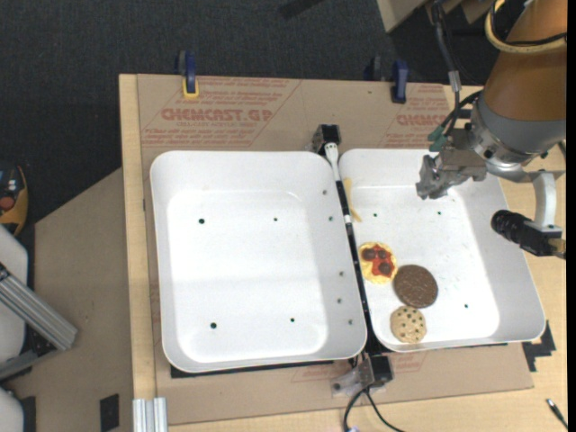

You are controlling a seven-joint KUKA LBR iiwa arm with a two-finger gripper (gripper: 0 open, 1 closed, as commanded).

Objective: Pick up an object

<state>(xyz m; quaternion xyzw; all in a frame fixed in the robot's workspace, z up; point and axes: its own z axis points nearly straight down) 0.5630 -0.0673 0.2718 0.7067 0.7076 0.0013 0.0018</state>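
The claw [438,180] hangs over the upper part of the right bin [504,268]; whether it is open I cannot tell. Three cookies [415,286] lie low along that bin's left edge, toward the lower left of the claw; well apart.

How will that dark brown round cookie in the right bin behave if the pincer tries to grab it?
The dark brown round cookie lies flat and thin, so gripping its edges looks hard. It appears rigid, probably sliding rather than rolling when pushed. It touches the small pizza-like disc with red toppings, which would likely shift too.
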